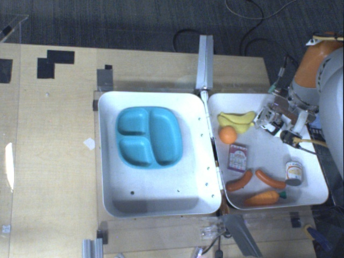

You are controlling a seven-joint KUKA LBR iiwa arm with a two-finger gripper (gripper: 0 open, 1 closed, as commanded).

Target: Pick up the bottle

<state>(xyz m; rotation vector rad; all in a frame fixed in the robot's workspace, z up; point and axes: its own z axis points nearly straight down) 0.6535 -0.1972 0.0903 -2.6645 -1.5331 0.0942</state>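
- Camera view, gripper (272, 118): hanging over the upper right part of the right bin (269, 98), up and to the left of the bottle; nothing seen between the fingers, and whether spread wide or drawn narrow cannot be told from this slant.
- Behind the gripper: grey wrist and orange band (312, 63), reaching in from beyond the bottle's side of the bench.
- Bottle (293, 172): small, white-labelled with a dark base, lying on its side near the right bin's right wall, well apart from the gripper and not yet touched.
- Just left of and below the bottle: a sausage (270, 179), its end close to the bottle; further left a second sausage (239, 180) and, lower, a carrot (263, 198).
- Further left of the bottle: a small card packet (237, 157); above that an orange (228, 135) and a banana (237, 120), the banana near the gripper.
- Far left of the bottle: the left bin (107, 160) with a blue divided plate (149, 136).
- Likely risks: a round bottle on its side rolling away under a one-sided touch; fingers closing on the nearby sausage instead; bin wall blocking a finger on the bottle's far side; a descent from the present spot landing near the banana, well short of the bottle.
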